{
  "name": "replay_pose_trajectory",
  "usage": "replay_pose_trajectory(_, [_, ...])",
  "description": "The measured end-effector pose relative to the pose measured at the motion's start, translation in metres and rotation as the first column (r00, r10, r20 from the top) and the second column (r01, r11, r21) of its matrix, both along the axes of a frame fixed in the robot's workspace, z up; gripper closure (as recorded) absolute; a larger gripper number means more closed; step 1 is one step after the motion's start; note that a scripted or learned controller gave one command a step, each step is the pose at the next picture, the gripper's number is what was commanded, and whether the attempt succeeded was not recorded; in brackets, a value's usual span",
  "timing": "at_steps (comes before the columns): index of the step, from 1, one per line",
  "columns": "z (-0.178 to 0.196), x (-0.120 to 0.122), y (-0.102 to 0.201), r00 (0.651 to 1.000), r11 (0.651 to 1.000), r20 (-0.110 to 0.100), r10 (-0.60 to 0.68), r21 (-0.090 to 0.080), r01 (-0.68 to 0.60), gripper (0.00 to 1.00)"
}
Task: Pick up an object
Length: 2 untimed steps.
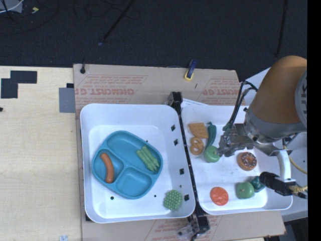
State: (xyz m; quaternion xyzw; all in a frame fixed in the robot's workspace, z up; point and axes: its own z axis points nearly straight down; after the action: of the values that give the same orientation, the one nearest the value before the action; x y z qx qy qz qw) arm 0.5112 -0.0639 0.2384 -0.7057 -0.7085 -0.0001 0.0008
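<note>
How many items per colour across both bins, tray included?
Blue: 1, tray
Green: 5, bean pods, knobbly ball, round piece, pepper, apple
Orange/red: 2, sausage, tomato
Tan/brown: 3, waffle, pretzel, donut
Total: 11

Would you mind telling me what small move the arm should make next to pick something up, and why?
Probably a short, straight descent. The gripper hangs in the right bin right beside the green ball, its closest item. The pretzel and waffle crowd the ball's left, the donut lies to the right, so sideways motion risks bumping them.
</note>
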Motion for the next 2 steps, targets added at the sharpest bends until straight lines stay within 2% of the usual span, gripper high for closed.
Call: replay_pose_trajectory(2, [-0.024,0.052,0.091,1.0,1.0,-0.001,-0.001,-0.001,0.001,1.0])
